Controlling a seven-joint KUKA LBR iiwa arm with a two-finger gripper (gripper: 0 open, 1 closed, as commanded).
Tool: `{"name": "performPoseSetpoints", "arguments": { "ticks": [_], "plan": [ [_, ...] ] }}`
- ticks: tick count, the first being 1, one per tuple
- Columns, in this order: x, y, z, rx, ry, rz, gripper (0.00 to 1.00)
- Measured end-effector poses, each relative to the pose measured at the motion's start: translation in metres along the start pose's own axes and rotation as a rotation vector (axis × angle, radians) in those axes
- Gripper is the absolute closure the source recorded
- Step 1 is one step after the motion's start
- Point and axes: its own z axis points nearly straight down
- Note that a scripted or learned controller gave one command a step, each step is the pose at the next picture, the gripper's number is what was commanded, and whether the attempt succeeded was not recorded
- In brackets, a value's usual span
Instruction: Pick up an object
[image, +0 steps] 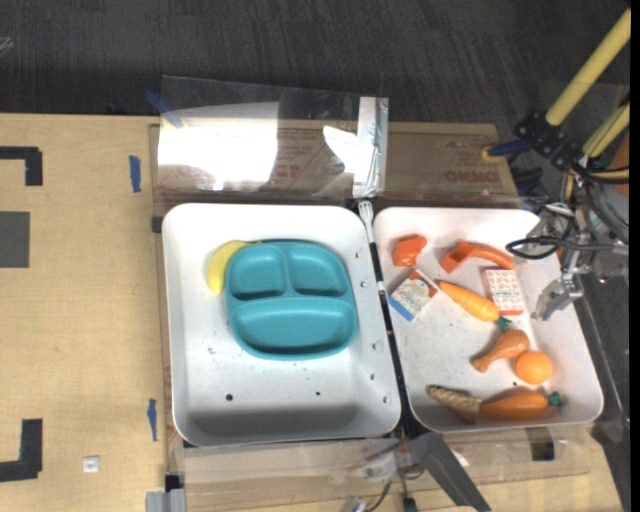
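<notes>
The right bin (440, 360) holds several toy foods. An orange chunk (408, 248) and an orange curved piece (475, 255) lie at the back. Further forward are a small carton (410, 297), a carrot (470, 300) and a white printed packet (503, 290). Toward the front lie a brown drumstick (500, 348), an orange ball (533, 368), a large carrot (515, 404) and a waffle cone (455, 400). My gripper (556, 298) hangs at the right bin's right rim, just right of the packet, with nothing seen in it.
The left bin (190, 330) bears a teal divided plate (290, 298) with a yellow object (218, 265) partly under its left edge. A clear plastic sheet (270, 150) stands behind the bins. Cables and yellow poles (590, 65) crowd the right side.
</notes>
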Motion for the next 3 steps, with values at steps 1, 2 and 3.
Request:
{"name": "performPoseSetpoints", "arguments": {
  "ticks": [1,2,3],
  "plan": [
    [0.005,-0.014,0.106,0.005,-0.02,-0.08,0.0],
    [0.044,0.007,0.128,0.001,-0.004,0.109,0.0],
    [0.039,0.008,0.114,0.005,-0.018,0.107,1.0]
  ]
}}
